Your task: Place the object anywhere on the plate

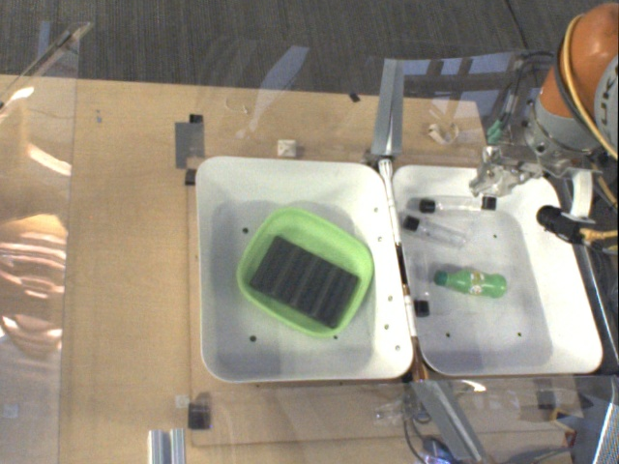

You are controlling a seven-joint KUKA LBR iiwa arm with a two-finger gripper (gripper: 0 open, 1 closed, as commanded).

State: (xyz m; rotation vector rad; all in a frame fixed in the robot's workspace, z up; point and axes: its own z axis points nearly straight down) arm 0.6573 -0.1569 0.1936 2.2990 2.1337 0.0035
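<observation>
The grey arm with the orange band is reaching in from the right, its two-finger metal claw (491, 184) hanging over the far edge of the right shallow white plastic bin (566, 351); whether the claw is released or clenched I cannot tell at this size, and nothing is showing between its tips. Just below and to the left of the claw, two clear plastic tubes with black caps (443, 217) are lying on the bin floor, close together. Further down from the claw, near the middle of the same bin, a small green plastic bottle with a lighter label band (470, 282) is lying on its side, neck pointing left, well apart from the claw. Far to the claw's left, in the left shallow white bin (218, 351), a lime-green rounded-square plastic plate (259, 243) is sitting tilted, carrying a dark ribbed rectangular pad (303, 280) in its middle
</observation>
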